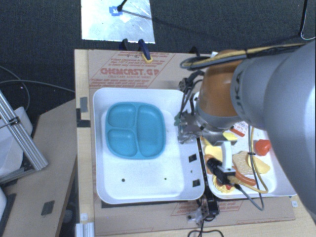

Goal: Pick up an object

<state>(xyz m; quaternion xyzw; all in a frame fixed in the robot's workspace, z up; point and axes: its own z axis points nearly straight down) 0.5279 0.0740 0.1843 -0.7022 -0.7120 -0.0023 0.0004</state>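
Several small pieces, a yellow piece (261, 168), a tan slice (242, 159) and a red piece (262, 146), sit in the right bin (279, 186) near the front. Just beyond, toward the view's left, the hand (186, 130) hangs over the seam between the bins; released or clenched, I cannot tell. The tan slice looks the closest pick. Across the seam, a blue plate (136, 130) lies in the left bin (143, 181).

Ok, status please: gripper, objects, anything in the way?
Gripper over the edge between the bins, nothing seen in it. Blue plate in left bin. Small toys in right bin, partly under the arm.
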